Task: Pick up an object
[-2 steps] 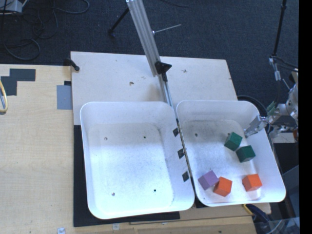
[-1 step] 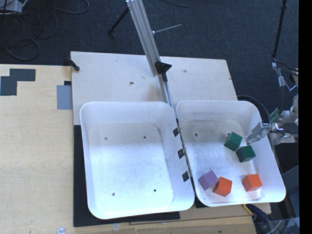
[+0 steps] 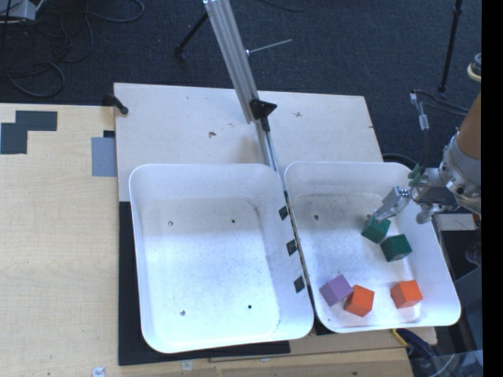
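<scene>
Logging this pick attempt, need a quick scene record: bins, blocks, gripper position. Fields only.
right bin: holds five blocks
green blocks: two, one at the gripper tip, the other just beside it
purple block: near front, beside an orange one
orange blocks: two, and
left bin: no blocks seen
gripper: low over the right bin, at the upper green block; grasp not confirmed
</scene>
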